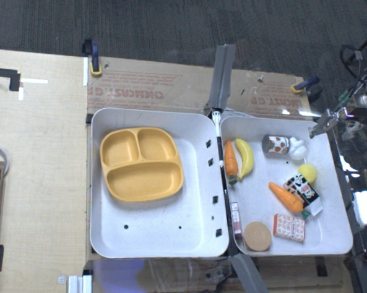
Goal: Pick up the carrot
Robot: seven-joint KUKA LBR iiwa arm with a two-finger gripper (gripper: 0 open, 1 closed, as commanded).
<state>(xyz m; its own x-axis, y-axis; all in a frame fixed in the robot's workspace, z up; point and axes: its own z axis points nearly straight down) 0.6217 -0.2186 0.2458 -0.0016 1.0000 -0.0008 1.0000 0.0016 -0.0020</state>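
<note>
Two orange carrots lie in the right bin (342, 242). One carrot (231, 159) lies lengthwise by the bin's left wall, touching a yellow banana (247, 158) on its right. The other carrot (285, 197) lies at a slant in the middle of the bin, its thick end against a black-and-white carton (303, 191).
The right bin also holds a small can (276, 145), a white lump (298, 149), a yellow lemon (307, 174), an orange patterned box (289, 228), a round brown disc (258, 236) and a thin bar (233, 218). A yellow divided plate (142, 164) sits in the left bin (159, 237). Cables and metal parts (347, 109) crowd the right edge.
</note>
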